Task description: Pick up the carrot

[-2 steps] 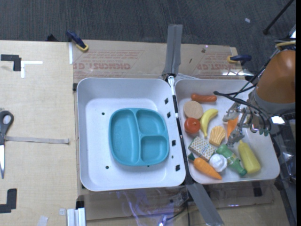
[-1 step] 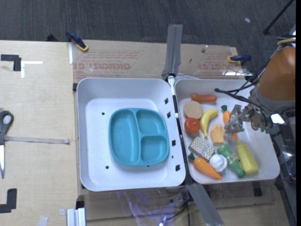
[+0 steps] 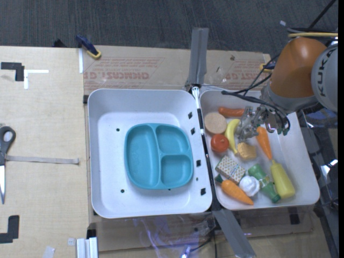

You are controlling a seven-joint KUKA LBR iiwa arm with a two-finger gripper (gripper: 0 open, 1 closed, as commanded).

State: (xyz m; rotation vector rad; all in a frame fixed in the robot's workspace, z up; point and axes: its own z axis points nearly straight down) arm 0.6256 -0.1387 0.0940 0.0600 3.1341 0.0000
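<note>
Two orange carrots lie in the right bin (image 3: 301, 160). One carrot (image 3: 263, 143) lies near the middle, pointing down and to the right. The other carrot (image 3: 237, 192) rests by the bin's front left corner. My gripper (image 3: 248, 125) hangs low over the bin's back middle, just left of the upper carrot and right of the banana (image 3: 232, 135). Nothing is visibly held in it, and the wrist's cables hide part of it.
Around the gripper sit a tan bun (image 3: 215, 123), a red tomato (image 3: 219, 143), an orange-red sausage-like piece (image 3: 231, 112), a bread roll (image 3: 247, 151), a cracker block (image 3: 230, 168), a yellow bottle (image 3: 282, 179) and green pieces (image 3: 262, 177). The left bin (image 3: 102, 160) holds a teal divided plate (image 3: 159, 156).
</note>
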